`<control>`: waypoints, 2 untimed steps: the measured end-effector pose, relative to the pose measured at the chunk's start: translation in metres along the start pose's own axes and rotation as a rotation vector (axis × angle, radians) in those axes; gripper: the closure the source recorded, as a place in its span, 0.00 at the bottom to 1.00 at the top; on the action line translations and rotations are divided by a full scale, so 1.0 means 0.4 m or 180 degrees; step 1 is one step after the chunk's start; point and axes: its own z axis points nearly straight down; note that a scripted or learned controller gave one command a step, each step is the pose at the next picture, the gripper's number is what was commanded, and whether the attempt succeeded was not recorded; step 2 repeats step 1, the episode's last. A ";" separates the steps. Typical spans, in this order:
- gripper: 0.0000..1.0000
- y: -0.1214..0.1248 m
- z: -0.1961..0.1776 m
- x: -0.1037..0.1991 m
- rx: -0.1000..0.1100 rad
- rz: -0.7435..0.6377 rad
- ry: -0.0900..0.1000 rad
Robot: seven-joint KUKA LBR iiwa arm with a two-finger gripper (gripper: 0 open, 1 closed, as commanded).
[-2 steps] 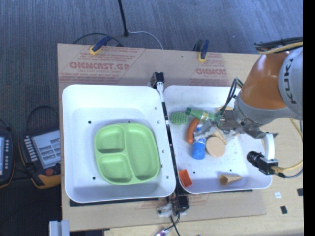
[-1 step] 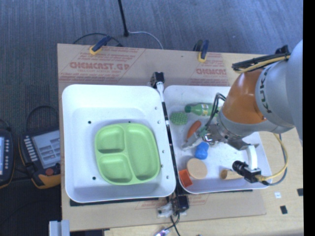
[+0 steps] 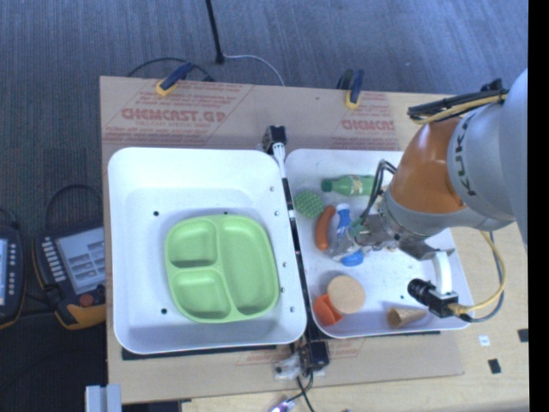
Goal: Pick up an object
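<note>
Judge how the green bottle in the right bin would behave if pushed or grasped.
The green bottle lies on its side near the bin's far wall, so a sideways push would probably roll it. It looks like a small plastic toy, likely light and stiff. Its rounded, smooth body may slip between fingers.

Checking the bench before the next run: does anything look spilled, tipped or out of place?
Nothing looks spilled or damaged. The green bottle lies on its side at the back of the right bin, and the small toys there sit in a loose jumble. The green divided plate lies flat in the left bin.
</note>
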 end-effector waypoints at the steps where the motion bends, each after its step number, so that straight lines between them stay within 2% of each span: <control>1: 1.00 0.011 -0.199 0.161 -0.0004 0.1217 0.0000; 2: 1.00 0.011 -0.199 0.161 -0.0004 0.1217 0.0000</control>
